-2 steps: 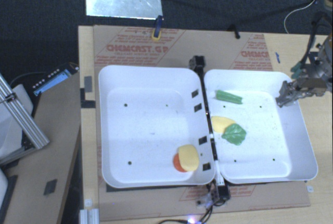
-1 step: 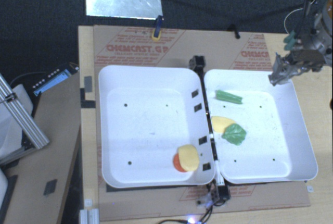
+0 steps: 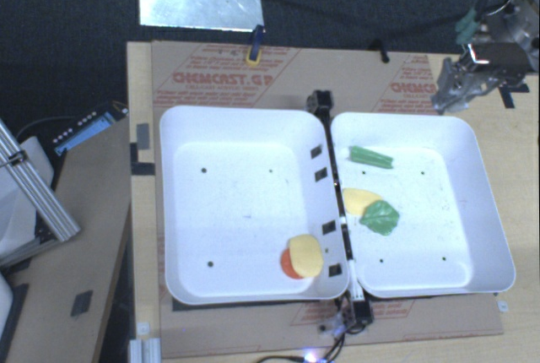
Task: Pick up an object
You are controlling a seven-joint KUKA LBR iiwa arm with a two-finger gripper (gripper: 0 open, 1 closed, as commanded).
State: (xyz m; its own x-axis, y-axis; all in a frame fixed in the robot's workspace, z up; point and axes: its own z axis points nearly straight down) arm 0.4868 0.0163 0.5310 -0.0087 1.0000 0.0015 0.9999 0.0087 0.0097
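Counter (image 3: 211,70) carries two white bins side by side: the left bin (image 3: 228,150) has a yellow-and-red piece (image 3: 301,257) in its near right corner, while the right bin (image 3: 472,184) holds a long green piece (image 3: 371,156) and, just touching, a yellow piece (image 3: 359,200) and a green leaf (image 3: 380,217). The gripper (image 3: 451,91) hangs beyond that bin's far right corner, nothing in it; whether it is open I cannot tell. Best target is probably the long green piece, lying apart from the others
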